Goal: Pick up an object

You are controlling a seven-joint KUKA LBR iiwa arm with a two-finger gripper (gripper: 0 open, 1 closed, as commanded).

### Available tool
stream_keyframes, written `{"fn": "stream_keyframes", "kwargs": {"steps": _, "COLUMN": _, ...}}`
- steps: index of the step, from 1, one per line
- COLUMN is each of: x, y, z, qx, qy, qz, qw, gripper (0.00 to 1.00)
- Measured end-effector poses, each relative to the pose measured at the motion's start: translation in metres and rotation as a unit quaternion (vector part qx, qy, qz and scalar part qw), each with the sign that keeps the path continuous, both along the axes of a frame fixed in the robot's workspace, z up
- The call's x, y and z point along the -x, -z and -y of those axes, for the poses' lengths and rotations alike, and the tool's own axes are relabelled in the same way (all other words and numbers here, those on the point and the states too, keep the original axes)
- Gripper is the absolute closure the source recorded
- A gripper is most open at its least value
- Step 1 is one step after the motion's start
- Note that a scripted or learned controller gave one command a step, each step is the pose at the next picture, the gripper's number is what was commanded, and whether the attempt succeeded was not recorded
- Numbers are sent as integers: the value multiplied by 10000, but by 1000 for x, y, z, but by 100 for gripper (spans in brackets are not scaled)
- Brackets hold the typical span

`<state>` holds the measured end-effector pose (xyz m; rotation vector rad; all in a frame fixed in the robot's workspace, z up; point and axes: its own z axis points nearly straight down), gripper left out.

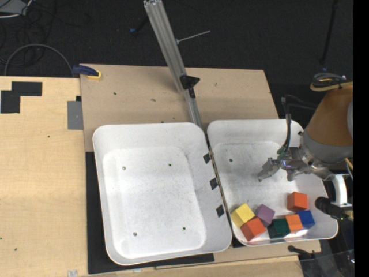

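approach step: pincer (271, 169), apart and empty, must drop toward five o'clock onto the purple block (266, 213).

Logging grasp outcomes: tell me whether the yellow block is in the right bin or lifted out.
In the bin. The yellow block rests on the right bin floor beside the purple block, apart from the gripper.
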<state>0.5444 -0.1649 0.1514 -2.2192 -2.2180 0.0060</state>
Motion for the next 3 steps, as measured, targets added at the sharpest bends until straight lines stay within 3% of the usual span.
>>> {"fn": "stream_keyframes", "kwargs": {"steps": 1, "x": 1, "y": -13, "z": 1, "qx": -2, "qy": 32, "qz": 12, "qw": 10000, "gripper": 100}}
{"fn": "stream_keyframes", "kwargs": {"steps": 2, "x": -15, "y": 26, "z": -69, "qx": -25, "qy": -31, "qz": -7, "qw": 10000, "gripper": 100}}
{"fn": "stream_keyframes", "kwargs": {"steps": 3, "x": -33, "y": -42, "z": -144, "qx": -17, "qy": -45, "qz": 46, "qw": 10000, "gripper": 100}}
